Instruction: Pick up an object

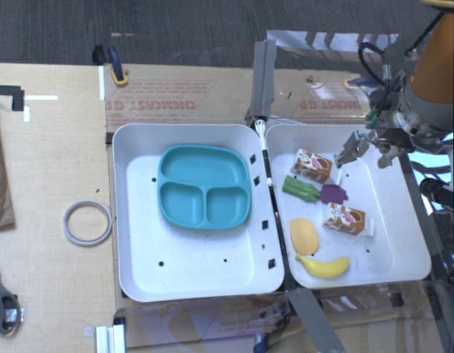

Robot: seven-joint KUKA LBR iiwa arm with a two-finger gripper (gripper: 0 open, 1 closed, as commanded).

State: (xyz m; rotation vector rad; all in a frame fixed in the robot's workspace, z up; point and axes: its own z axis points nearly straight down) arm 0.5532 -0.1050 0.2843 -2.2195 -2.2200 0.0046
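Overhead, two shallow white bins are seen side by side on the tabletop (50, 160). The left bin (131, 256) is occupied by a teal divided plate (204, 187) with three compartments, lying flat toward the bin's upper half. The right bin (392, 248) is where the loose objects are gathered: a small brown-and-white carton (313, 166) near the upper left, a green vegetable-like toy (301, 189) just below it, a purple piece (333, 193) touching or almost touching the green one's right end, a second carton (346, 218) lying a little lower, a yellow-orange oval item (304, 235) near the bin's left wall, and a banana (324, 266) beneath it, close to the front edge.

The arm is brought in from the right — its orange band visible at the top corner — and the gripper (368, 151) is held over the upper right part of the right bin, its two fingers (350, 150) spread apart with nothing seen between them. The nearest object is the upper carton (just to the left of the left finger), though whether contact is made cannot be told.

On the bare wood left of the bins, a grey ring (87, 222) is seen lying flat, and a pair of scissors (4, 311) is partly cut off at the lower left corner.
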